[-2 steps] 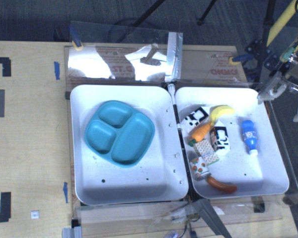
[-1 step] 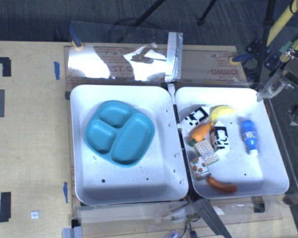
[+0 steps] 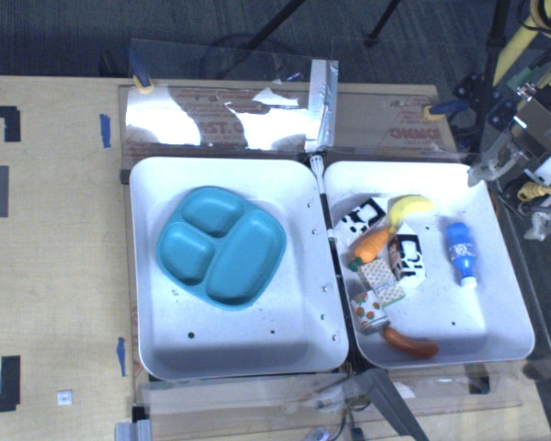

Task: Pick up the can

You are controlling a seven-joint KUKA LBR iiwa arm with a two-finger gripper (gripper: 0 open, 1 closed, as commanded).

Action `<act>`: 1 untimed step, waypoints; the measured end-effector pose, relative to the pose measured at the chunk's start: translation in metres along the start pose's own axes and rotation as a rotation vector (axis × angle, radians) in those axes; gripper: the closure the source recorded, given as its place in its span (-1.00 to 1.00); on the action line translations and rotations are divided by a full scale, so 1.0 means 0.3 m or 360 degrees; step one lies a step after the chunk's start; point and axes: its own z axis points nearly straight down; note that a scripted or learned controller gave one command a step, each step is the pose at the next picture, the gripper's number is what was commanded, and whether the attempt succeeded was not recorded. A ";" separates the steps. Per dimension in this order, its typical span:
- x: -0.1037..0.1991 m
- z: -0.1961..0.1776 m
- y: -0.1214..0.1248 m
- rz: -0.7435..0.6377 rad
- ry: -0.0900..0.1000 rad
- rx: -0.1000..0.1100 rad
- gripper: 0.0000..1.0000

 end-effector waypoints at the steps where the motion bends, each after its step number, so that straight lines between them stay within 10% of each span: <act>1: 0.028 -0.001 -0.039 0.0312 0.0001 0.0000 -1.00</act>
